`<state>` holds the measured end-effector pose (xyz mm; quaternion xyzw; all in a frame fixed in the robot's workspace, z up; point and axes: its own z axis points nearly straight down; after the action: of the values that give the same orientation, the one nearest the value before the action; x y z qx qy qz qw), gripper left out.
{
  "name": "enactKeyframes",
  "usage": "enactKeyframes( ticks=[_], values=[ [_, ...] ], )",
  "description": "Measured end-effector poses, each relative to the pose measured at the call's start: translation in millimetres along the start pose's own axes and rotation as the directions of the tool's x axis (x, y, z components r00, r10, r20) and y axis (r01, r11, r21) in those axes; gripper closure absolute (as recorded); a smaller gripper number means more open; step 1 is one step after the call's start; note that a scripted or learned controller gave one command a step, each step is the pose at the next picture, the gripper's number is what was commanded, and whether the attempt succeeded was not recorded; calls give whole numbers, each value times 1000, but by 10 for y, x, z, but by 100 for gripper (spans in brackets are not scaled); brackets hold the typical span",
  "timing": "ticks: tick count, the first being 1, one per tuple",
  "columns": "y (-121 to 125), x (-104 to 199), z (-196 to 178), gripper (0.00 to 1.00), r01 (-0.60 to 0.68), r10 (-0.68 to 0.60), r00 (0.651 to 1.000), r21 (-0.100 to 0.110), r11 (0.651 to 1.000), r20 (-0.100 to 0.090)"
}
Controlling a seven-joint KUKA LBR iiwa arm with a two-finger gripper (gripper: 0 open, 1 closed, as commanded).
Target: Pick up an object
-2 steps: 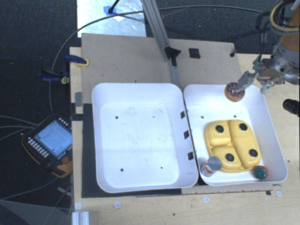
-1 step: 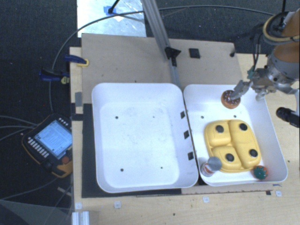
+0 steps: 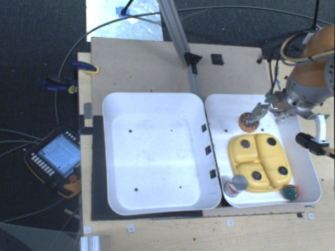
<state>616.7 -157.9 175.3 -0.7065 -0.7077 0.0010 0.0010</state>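
Saw, at far left on the dark floor covering, a handheld control pendant (image 3: pixel 55 161) with a lit screen, cables trailing around it. Noted blue clamps (image 3: pixel 58 83) gripping the left edge of the tan counter (image 3: pixel 136 61). Found the left bin (image 3: pixel 112 104) lying on that counter, white and shallow, with a few small dark dots on its floor. Noted a grey metal pole (image 3: pixel 175 27) slanting down from the top edge to a black bracket just above the gap between the bins, and a small black square (image 3: pixel 217 59) on the counter beside it. Found the right bin (image 3: pixel 219 102) touching the left one along its side. Saw in its lower left corner a small grey-and-orange object (image 3: pixel 235 184), just beside a large yellow four-lobed moulded piece (image 3: pixel 260 162) filling the middle of that bin. Saw above the yellow piece a small round brownish object (image 3: pixel 245 122), with the pincer (image 3: pixel 256 114) slanting down onto its upper right edge. Could not tell how wide the pincer stood, nor whether it had hold of the round object. Noted a small green-and-red ball (image 3: pixel 290 193) in the lower right corner, and the grey-and-orange arm (image 3: pixel 310 73) reaching in from the right.
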Motion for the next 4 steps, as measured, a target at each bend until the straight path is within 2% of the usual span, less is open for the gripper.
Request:
enactKeyframes(
  ticks=[1, 2, 3, 4],
  values=[
    [-2, 81, 452, 0, 3, -3, 1000, -2, 1000, 0],
    [13, 76, 317, 100, 3, -3, 1000, -8, 1000, 2],
    [37, 77, -338, 100, 3, -3, 1000, -12, 1000, 2],
    [49, 78, -554, 100, 4, -4, 1000, -8, 1000, 1]
  ],
)
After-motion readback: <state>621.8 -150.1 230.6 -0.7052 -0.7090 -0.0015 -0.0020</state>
